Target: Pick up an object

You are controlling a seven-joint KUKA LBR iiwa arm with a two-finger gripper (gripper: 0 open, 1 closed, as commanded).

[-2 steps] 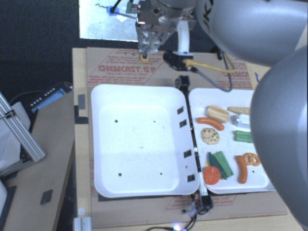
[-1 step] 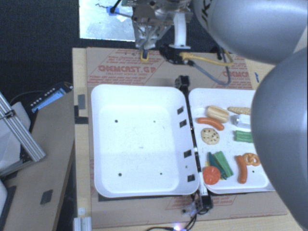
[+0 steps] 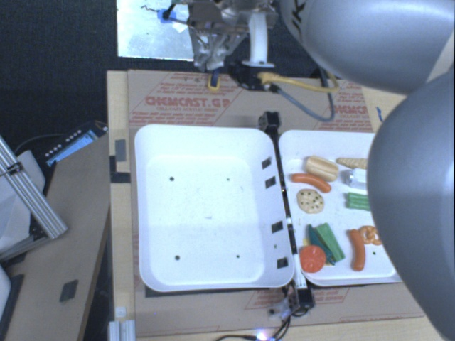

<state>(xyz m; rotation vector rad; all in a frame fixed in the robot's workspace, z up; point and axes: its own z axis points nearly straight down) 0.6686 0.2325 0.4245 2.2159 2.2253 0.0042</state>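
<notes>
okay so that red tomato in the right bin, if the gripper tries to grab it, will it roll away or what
Probably yes. The tomato looks round and smooth, so a nudge could roll it. The green vegetable lies right against it and might block rolling that way. It looks like a light toy.

2 white bins: left bin (image 3: 153,190) below the gripper (image 3: 211,61), right bin (image 3: 334,275) below and right of it; toy food all in right bin: 2 sausages (image 3: 311,182) (image 3: 356,249), 1 bun (image 3: 321,166), 1 cookie (image 3: 310,202), 1 tomato (image 3: 312,258), 1 pretzel (image 3: 370,234), 2 green pieces (image 3: 326,239) (image 3: 357,202), 1 corn-like piece (image 3: 352,163) partly hidden
</notes>
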